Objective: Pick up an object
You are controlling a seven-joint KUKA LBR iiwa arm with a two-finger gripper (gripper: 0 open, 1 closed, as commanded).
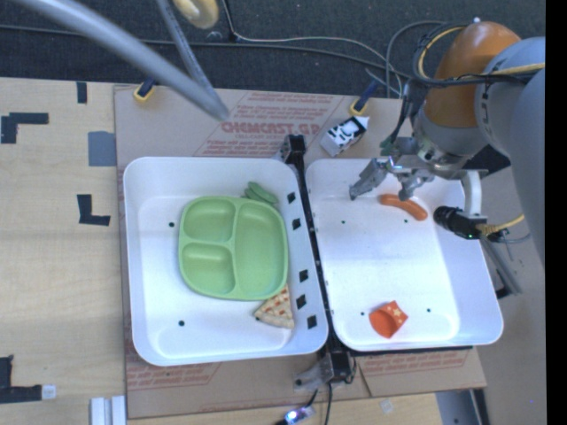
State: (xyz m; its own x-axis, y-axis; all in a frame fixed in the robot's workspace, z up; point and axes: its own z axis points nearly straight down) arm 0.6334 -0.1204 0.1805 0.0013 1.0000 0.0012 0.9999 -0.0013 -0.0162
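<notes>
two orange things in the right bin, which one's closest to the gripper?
The long orange sausage-shaped piece at the bin's far end, right beside the gripper. The chunky orange block sits at the near edge, well away from it.

The arm (518,87) is a thick, rounded thing, smooth pale grey along its big casing, with a glossy orange band (465,65) bulging like a dome just above the wrist. Thin black cables (416,47) loop around that orange part and trail down past the wrist. Below sits a darker grey metal wrist block, and from it comes the gripper (390,182), dull silver-grey with slim metal fingers (365,184). A white bracket on the side carries a small black unit (454,220) with a cable running off it.
</notes>
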